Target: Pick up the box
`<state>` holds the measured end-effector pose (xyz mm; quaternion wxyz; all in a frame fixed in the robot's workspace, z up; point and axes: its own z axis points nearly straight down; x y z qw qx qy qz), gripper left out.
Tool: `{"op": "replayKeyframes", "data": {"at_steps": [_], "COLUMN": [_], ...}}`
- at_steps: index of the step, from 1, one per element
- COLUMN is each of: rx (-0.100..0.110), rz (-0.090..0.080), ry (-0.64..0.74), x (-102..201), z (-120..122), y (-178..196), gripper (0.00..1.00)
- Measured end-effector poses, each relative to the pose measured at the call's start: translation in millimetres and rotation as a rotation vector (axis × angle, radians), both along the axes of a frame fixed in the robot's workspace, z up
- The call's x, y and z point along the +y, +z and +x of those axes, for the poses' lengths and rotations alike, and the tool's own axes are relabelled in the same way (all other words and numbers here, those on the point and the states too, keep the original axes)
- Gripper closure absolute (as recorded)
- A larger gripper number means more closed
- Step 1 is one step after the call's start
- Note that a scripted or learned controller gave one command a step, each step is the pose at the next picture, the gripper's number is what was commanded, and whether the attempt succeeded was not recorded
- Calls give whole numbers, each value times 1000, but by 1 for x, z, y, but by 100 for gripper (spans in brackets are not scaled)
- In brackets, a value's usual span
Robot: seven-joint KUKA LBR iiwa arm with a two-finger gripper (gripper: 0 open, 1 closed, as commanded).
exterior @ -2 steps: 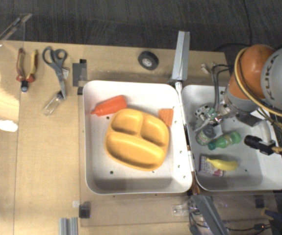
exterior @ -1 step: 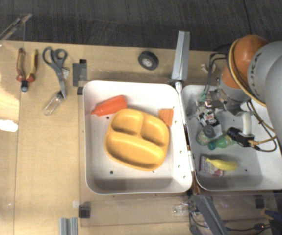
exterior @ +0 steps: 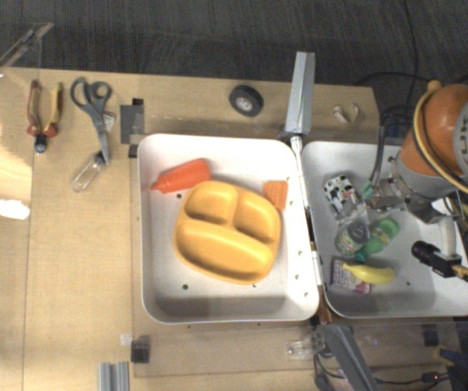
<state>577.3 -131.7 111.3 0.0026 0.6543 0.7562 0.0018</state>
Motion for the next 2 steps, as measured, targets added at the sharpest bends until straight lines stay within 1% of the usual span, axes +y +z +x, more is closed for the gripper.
{"op": "replayKeyframes", "data": {"at_steps": [1,2], "rx": [-8,4], "rz": [-3,-1], "ry": [62,136], "x": [31,25], "z": [11,93], "y": [-21,-24], "gripper": [0,0]}}
